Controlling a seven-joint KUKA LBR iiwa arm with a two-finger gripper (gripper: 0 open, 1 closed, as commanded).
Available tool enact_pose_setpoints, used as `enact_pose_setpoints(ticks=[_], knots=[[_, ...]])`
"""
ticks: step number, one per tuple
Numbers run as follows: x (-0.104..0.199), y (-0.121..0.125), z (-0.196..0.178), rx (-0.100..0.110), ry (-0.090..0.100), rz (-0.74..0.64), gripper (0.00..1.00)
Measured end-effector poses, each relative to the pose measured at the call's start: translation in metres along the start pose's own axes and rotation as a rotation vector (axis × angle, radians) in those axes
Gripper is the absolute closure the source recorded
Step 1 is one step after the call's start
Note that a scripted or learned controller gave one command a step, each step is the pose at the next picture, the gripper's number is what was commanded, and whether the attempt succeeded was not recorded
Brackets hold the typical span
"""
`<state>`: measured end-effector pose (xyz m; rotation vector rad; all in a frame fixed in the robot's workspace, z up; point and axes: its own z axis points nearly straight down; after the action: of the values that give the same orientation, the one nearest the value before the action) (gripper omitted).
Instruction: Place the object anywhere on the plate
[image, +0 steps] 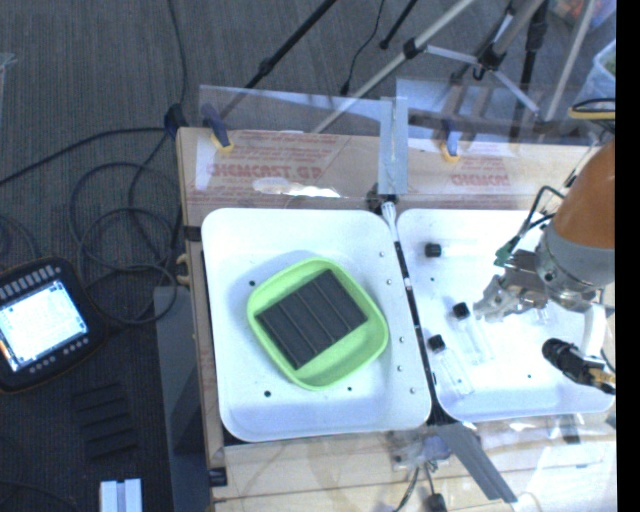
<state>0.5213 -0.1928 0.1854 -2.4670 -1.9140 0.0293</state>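
A square light-green plate (372, 338) with a dark ridged pad (310, 318) on it lies in the left bin (230, 250). Three small black pieces lie in the right bin (500, 395): one at the back left (432, 249), one in the middle (460, 310), one nearer the front (436, 343). My gripper (498, 301) hangs low over the right bin, just right of the middle piece and apart from it. Nothing shows in its grasp.
A faint clear item (470, 347) lies on the right bin's floor near the front black piece. A raised divider (402, 290) separates the two bins. A transparent wall (300, 115) stands along the bench's back edge.
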Motion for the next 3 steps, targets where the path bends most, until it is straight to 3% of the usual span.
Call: enact_pose_setpoints(ticks=[1, 2, 3], knots=[[0.0040, -0.0248, 0.0607, -0.020, 0.003, -0.049, 1.00], [0.0042, -0.0249, 0.0546, -0.015, 0.003, -0.049, 1.00], [0.0042, -0.0246, 0.0541, -0.016, 0.003, -0.050, 0.00]])
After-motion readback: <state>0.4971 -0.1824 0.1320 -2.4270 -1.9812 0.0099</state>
